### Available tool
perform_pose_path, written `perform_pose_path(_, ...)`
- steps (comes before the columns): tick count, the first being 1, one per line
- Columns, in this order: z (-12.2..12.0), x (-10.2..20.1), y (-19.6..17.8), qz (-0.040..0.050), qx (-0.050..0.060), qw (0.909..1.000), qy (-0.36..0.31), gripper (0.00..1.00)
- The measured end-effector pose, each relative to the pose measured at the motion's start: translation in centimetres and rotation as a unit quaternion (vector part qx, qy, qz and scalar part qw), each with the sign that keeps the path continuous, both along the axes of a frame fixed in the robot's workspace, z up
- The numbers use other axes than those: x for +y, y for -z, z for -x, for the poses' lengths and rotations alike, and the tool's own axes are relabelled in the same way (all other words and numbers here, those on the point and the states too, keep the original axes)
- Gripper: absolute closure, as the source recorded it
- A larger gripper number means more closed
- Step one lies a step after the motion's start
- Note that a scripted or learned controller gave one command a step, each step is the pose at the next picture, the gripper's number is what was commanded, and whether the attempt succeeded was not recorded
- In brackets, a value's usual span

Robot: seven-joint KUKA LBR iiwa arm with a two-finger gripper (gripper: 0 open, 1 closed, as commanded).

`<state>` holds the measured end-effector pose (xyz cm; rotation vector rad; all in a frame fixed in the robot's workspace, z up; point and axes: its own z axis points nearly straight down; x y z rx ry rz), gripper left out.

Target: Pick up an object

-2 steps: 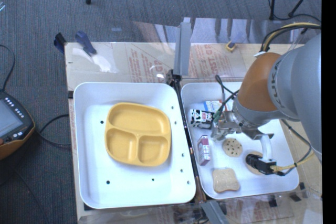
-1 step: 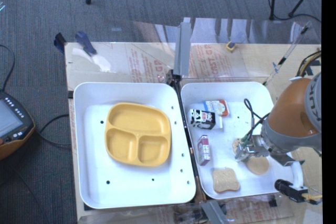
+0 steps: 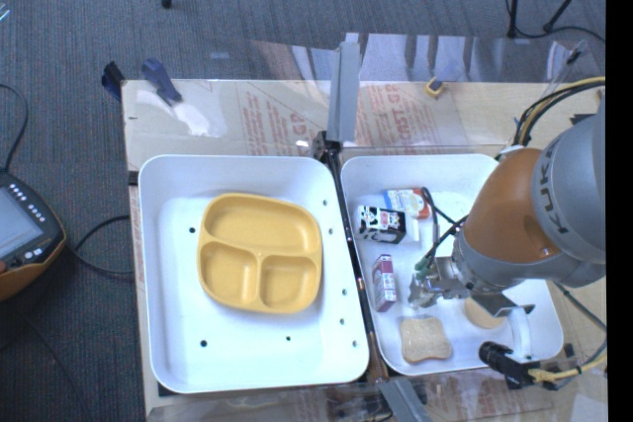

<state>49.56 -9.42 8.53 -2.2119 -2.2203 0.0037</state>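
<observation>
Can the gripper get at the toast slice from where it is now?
Probably yes. The gripper hangs just above the toast slice in the right bin, and nothing lies on the slice; the small carton sits clear beside it.

Yellow tray (image 3: 261, 252) in left bin (image 3: 158, 311); pincer (image 3: 427, 296) above toast (image 3: 426, 339), right bin (image 3: 465, 163).

The yellow divided tray (image 3: 261, 252) is looking like smooth, matt plastic; the white bins (image 3: 158, 212) are showing a smooth, faintly glossy plastic finish; the toast slice (image 3: 425, 339) at five o'clock is appearing rough and porous
</observation>
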Motion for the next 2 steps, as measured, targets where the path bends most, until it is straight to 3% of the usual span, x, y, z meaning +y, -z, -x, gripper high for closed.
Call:
perform_pose_path(1, -7.3, 0.7, -0.1, 0.0011, -0.002, 1.0000, 0.001, 1.00)
perform_pose_path(2, 2.3, -5.4, 0.0, 0.0015, 0.000, 1.0000, 0.005, 1.00)
